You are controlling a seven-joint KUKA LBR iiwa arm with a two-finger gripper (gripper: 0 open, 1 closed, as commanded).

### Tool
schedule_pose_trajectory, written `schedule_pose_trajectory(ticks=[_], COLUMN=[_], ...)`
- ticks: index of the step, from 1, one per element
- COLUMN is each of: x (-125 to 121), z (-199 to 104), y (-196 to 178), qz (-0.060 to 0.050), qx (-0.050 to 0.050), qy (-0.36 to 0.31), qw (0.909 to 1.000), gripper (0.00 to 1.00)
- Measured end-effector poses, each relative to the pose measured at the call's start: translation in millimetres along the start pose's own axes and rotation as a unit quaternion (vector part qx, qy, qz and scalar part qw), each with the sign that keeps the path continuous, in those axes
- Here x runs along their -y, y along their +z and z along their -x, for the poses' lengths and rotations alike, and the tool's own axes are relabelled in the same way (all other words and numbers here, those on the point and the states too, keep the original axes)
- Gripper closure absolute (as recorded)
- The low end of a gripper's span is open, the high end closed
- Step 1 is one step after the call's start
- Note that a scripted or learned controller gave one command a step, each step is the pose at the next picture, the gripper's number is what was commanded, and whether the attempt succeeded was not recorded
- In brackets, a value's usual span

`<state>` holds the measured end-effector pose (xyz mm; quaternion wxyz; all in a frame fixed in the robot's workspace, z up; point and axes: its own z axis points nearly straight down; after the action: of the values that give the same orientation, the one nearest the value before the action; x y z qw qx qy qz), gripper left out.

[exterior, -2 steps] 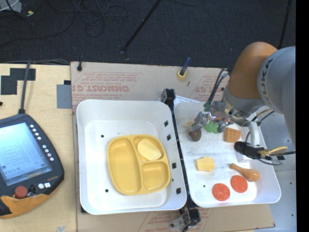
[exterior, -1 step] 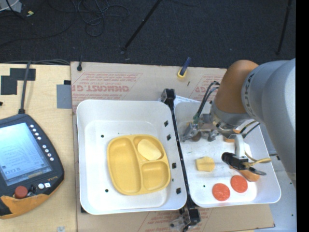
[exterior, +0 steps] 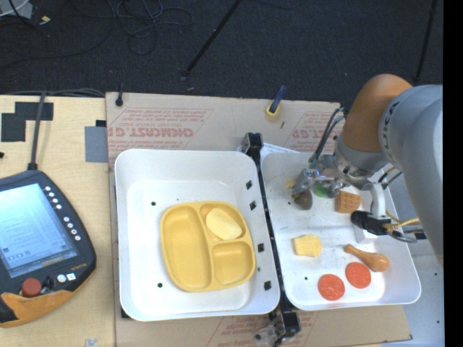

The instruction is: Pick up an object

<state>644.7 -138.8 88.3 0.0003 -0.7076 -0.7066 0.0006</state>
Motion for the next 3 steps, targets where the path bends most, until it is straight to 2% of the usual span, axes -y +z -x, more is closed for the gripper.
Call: schedule_pose_trajectory(ticks=[1, 2, 3], x=[0.8, -1.2, 1.7], z=[-0.1, -161.0, -266.8], y=[-10.6, -105.8, -127.2], qz=[0.000, 0.005, 0.001], qx=[-0.001, -0.004, -0.003], qy=[0.000, -0.008, -0.006], qw=[1.0000, 0.9999, 1.0000], gripper=[1.00, 1.00, 1.00])
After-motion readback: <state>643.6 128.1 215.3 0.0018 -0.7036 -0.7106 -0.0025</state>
